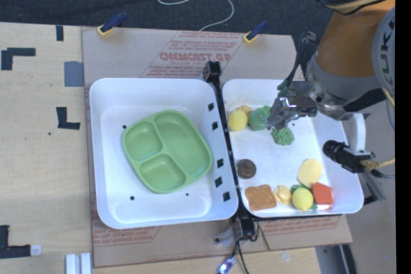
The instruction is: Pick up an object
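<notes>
1. Fingers [280, 117]: dark, pointing down in the right bin's upper middle; how far apart, and whether they grip anything, I cannot tell, since the tips merge with the green piece below.
2. Arm [350, 48]: grey and orange, upper right of frame, over the right bin [334, 208].
3. Left bin [103, 138]: holds a green tray [168, 151], centre left.
4. Target guess: broccoli [282, 135], just under the fingertips, touching or nearly so. Likely light, stiff plastic with a bumpy top; pinch across the head.
5. Second green piece [259, 118] just left of the fingers; lemon [237, 120] beside it.
6. Lower right cluster, well apart: toast [260, 197], yellow ball [302, 199], red block [322, 193], pale yellow piece [310, 171]; brown disc [246, 168] mid-bin.
</notes>
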`<move>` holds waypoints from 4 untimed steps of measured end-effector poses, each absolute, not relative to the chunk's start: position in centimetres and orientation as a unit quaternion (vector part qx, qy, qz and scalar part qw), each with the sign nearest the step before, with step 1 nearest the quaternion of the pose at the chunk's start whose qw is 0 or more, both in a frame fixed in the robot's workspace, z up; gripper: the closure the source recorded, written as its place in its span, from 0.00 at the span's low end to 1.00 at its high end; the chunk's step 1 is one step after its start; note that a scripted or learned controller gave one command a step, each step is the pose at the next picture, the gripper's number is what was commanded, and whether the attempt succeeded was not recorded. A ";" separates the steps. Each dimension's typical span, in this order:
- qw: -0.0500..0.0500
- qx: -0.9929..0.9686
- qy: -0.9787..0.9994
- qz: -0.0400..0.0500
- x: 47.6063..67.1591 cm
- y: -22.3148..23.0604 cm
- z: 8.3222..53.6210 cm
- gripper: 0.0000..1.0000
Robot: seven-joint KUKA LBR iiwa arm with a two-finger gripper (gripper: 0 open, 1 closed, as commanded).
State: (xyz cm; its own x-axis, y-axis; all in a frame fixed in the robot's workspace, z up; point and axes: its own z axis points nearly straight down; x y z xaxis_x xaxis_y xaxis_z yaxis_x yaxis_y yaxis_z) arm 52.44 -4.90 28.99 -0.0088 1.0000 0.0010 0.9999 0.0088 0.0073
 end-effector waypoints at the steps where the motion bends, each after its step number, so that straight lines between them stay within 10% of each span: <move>1: 0.001 0.704 0.710 0.002 54.9 1.5 32.2 1.00; 2: 0.002 0.703 0.712 0.004 55.6 11.2 40.7 1.00; 3: -0.004 0.707 0.707 -0.007 53.9 10.9 27.1 1.00; 4: -0.001 0.705 0.709 0.000 48.1 12.3 32.1 1.00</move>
State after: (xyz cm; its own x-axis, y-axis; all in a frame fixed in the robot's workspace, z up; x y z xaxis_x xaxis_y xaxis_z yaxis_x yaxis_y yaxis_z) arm 48.08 12.28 32.11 -0.0046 1.0000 0.0016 1.0000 0.0046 -0.0018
